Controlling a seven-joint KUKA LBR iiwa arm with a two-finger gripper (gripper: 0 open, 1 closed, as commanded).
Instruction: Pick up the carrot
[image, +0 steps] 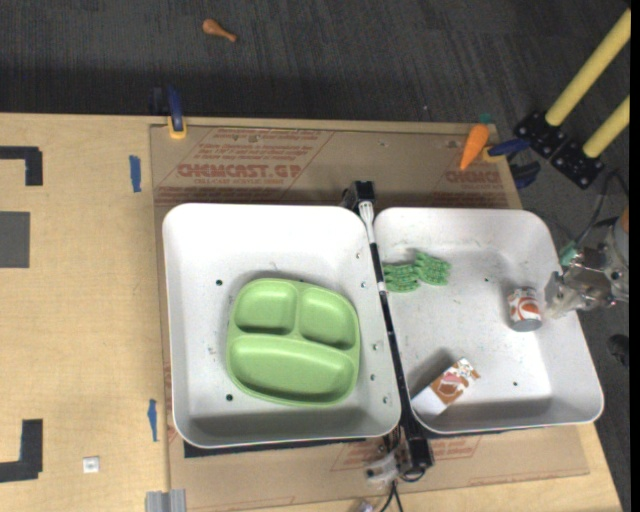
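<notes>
Camera view, looking down on the bench at a slant. Two shallow white bins side by side: left bin (190, 300) and right bin (570, 385), with a black clamp (362, 195) at the top of the seam between them.

Left bin: one green divided tray (294, 340), three compartments, lying flat near the middle.

Right bin: a green leafy toy (415, 272) near the upper left, close to the seam. A small can (523, 308) with a red label on the right side. A small white and red carton (449, 385) lying tilted near the lower left.

Carrot (474, 146): orange with a green top, lying outside both bins on the cardboard above the right bin's upper edge, near a blue clamp (505, 148).

Gripper (572, 290): at the right bin's right rim, just beside the can. Whether it touches the can, cannot tell. Claw apart or together: cannot tell; the metal parts blur together. Well apart from the carrot.

Another small orange object (218, 30) lies on the dark floor beyond the bench, upper left.
</notes>
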